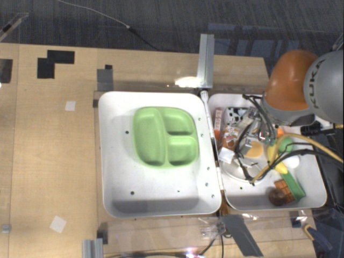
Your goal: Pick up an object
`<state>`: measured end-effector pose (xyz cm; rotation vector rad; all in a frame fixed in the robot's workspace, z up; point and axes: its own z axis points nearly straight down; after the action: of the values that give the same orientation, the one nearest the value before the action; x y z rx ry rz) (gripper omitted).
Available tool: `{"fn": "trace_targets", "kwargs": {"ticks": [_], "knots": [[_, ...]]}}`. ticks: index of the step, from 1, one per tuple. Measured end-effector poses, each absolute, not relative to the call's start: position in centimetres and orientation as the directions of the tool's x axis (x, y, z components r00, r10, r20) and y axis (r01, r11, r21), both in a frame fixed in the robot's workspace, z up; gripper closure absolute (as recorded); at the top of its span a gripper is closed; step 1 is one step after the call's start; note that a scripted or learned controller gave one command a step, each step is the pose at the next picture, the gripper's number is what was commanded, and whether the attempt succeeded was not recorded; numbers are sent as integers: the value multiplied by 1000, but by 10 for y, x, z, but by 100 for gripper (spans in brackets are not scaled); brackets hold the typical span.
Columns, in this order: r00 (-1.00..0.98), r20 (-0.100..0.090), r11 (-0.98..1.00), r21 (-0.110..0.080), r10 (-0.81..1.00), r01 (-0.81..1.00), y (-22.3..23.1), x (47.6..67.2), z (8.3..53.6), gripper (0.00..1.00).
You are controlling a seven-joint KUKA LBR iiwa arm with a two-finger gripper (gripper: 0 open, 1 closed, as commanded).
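Note:
My gripper (256,140) hangs low over the middle of the right bin (317,195), wrapped in black cables, among a pile of small objects. Under and around it lie a printed red-and-white packet (223,127), a white dish (235,166), a yellow piece (278,161), a green block (294,182) and a brown block (279,193). The cables and the wrist hide what is directly beneath the gripper. A green divided plate (164,136) lies alone in the left bin (121,192).
The grey arm with its orange band (290,85) covers the right bin's far right corner. A metal post (206,61) stands behind the wall between the bins. A yellow cable (317,144) runs off to the right.

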<state>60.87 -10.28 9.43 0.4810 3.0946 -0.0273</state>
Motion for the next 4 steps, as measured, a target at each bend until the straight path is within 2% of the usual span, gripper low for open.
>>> {"fn": "trace_targets", "kwargs": {"ticks": [1, 2, 3, 4], "knots": [[-897, 3, 897, -20, 442, 442, -102, 614, 92, 0], [-898, -18, 898, -10, 439, 440, -101, 621, 106, 100], [-970, -12, 971, 0, 241, 241, -148, 602, 234, 100], [-870, -2, 870, 2, -493, -493, -140, 598, 159, 100]]}}
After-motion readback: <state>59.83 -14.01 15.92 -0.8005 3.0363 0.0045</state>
